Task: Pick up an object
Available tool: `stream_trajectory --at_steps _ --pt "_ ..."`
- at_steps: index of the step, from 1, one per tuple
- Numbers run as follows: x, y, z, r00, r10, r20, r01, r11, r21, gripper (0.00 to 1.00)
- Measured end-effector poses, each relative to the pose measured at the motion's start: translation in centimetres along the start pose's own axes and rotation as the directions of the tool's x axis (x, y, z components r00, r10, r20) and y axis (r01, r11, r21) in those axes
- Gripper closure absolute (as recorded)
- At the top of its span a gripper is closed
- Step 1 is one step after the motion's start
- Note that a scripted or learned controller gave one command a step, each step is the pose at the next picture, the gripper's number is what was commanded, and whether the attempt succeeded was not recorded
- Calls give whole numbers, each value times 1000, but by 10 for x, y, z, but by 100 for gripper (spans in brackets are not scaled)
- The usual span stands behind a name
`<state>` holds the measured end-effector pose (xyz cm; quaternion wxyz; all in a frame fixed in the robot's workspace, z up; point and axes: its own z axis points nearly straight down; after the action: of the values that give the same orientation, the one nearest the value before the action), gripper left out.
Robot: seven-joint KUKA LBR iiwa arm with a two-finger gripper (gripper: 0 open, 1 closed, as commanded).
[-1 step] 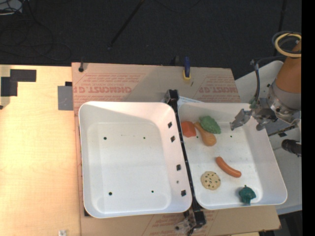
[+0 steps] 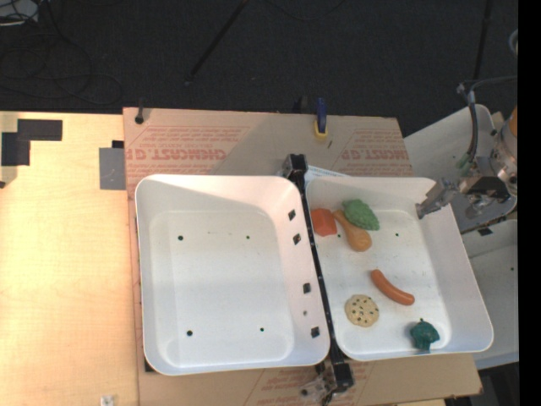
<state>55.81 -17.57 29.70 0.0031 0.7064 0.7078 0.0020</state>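
Sausage (image 2: 392, 288), cookie (image 2: 362, 310) and carrot (image 2: 352, 231) lie untouched in the right bin (image 2: 461, 260); gripper (image 2: 439, 198) at frame right, fingers' state unclear. Nothing picked yet.

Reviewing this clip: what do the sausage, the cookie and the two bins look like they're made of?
The sausage looks like moulded toy plastic: even orange-red colour, smooth surface. The cookie is a tan disc with dark dots, probably plastic or rubber; its finish is too small to judge. Both bins seem thin, formed white plastic, with rounded corners and a slight sheen.
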Motion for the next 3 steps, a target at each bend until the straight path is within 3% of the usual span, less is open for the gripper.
stream_trajectory --at_steps 1,2,3 --pt "102 -41 -80 1000 -9 -5 9 1000 1 0" --pt "97 -41 -84 1000 -1 -2 2 1000 11 100" --pt "149 -55 -24 1000 -2 -4 2 1000 17 100"
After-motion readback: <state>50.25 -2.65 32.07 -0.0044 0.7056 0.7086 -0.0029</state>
